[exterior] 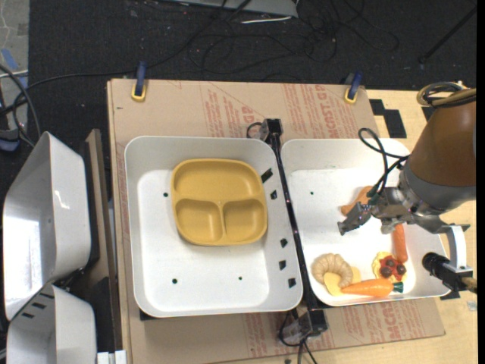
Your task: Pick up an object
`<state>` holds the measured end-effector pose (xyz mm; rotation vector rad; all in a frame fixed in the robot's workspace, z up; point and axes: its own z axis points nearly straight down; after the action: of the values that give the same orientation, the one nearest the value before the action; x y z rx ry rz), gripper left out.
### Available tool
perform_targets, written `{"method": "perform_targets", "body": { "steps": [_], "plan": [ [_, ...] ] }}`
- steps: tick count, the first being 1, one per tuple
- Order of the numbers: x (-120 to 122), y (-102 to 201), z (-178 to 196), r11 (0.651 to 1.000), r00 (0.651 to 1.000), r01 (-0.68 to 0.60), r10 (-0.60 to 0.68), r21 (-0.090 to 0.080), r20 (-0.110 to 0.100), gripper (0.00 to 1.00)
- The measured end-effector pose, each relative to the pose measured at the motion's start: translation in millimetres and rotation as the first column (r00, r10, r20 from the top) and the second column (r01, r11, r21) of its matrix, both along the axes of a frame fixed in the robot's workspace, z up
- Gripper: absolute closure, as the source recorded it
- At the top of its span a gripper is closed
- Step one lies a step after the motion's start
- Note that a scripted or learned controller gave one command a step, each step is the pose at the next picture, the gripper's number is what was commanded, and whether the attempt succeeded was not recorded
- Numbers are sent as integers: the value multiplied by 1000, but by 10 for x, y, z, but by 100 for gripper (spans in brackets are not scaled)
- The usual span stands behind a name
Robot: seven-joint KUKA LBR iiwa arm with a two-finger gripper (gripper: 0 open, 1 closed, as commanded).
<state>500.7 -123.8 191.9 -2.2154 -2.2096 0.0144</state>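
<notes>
One hand (355, 220) low over right bin (318, 165)

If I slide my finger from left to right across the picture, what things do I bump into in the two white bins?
yellow divided plate → croissant → carrot → robot's hand hovers above these, so its spot in line is unclear.

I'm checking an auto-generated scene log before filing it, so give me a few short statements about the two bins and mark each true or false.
1. The yellow divided plate lies in the left bin. True.
2. The croissant lies in the left bin. False: it is in the right bin, near its front edge.
3. The carrot lies near the right bin's front edge. True.
4. The gripper hangs over the yellow divided plate. False: it is over the right bin.
</notes>
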Motion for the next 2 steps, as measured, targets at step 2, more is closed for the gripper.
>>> {"method": "perform_targets", "body": {
  "steps": [2],
  "plan": [
    [17,58,-364,1000,1000,-2,2,-2,12,0]
  ]
}}
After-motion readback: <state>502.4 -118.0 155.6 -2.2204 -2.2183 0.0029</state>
